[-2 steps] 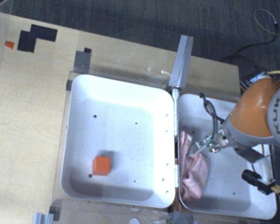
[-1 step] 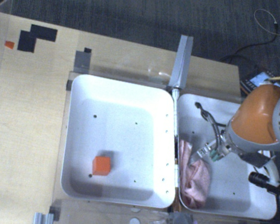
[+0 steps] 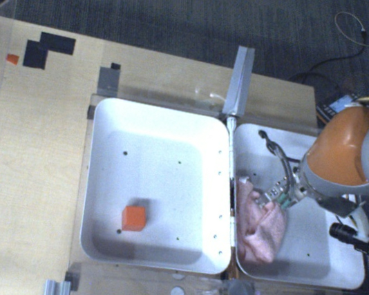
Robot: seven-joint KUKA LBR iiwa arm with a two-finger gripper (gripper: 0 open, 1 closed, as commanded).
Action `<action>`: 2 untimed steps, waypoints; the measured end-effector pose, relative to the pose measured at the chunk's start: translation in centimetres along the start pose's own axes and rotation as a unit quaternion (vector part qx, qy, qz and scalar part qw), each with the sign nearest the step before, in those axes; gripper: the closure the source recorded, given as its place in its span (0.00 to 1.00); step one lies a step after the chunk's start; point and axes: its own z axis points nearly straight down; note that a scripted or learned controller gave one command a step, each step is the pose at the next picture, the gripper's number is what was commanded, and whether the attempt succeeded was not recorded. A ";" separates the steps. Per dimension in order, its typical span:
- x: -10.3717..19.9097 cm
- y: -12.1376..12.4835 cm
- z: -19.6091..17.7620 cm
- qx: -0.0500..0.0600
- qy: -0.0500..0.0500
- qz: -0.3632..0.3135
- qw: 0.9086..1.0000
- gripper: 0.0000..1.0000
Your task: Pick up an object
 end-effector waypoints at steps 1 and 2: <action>0.8 6.6 -8.0 0.011 0.005 0.228 0.974 1.00; 0.8 6.6 -8.0 0.012 0.005 0.228 0.974 0.00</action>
